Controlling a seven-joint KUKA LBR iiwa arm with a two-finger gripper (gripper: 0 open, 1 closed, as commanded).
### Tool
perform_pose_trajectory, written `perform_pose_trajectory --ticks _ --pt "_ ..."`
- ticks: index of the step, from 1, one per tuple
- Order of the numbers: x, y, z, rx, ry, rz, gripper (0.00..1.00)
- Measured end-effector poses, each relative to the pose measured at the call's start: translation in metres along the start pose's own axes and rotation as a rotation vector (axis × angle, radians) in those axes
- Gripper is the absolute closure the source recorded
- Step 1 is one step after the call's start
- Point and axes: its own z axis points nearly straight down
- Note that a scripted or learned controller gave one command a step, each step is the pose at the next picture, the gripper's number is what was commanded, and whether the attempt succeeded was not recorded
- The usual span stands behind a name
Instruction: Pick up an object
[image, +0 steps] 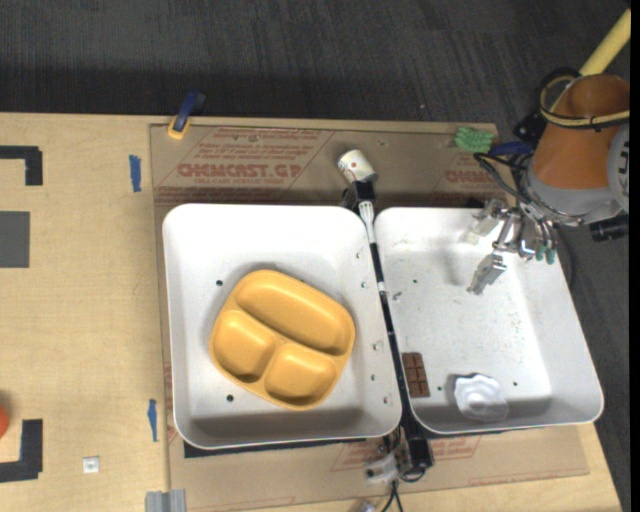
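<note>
Chocolate bar (415, 374) lengthwise along bin wall

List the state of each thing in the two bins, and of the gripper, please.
Yellow three-compartment plastic tray: upright, flat in left white bin.
Small brown chocolate-like bar: flat in right white bin.
Crumpled white object: resting near that bin's front wall.
Gripper: above right bin, holding nothing.

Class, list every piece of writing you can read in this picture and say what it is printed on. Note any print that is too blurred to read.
"CHEMCAST. G P" in red on the brown board behind the left bin; the last letters are uncertain.
Smaller red lines above and below it: too blurred to read.
Red print on the board behind the right bin: partly hidden, unreadable.
</note>
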Motion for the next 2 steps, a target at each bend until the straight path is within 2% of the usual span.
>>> perform_pose_trajectory --ticks 1,2 --pt "0.076 0.012 0.027 -0.002 0.002 -0.378 0.00" --pt "0.167 -0.002 0.009 -0.002 0.003 -0.459 0.00"
